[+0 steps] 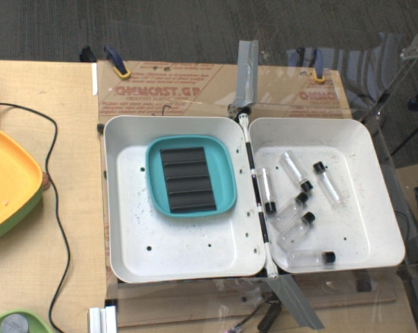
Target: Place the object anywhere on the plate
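Note:
A teal square plate [191,176] with a dark ribbed middle lies in the left white bin [132,234], toward its back. Several clear plastic tubes with black caps lie scattered in the right bin [369,186]: one [265,189] along the left wall, one [294,171] near the centre, one [328,182] to its right, another [294,222] lower down, and one [313,258] near the front edge.
A stack of yellow and green plates [7,186] sits on the wooden table at far left, with a black cable [56,186] curving beside it. Brown cardboard [167,89] lies behind the bins, held by clamps. A grey post [247,75] stands between the bins at the back.

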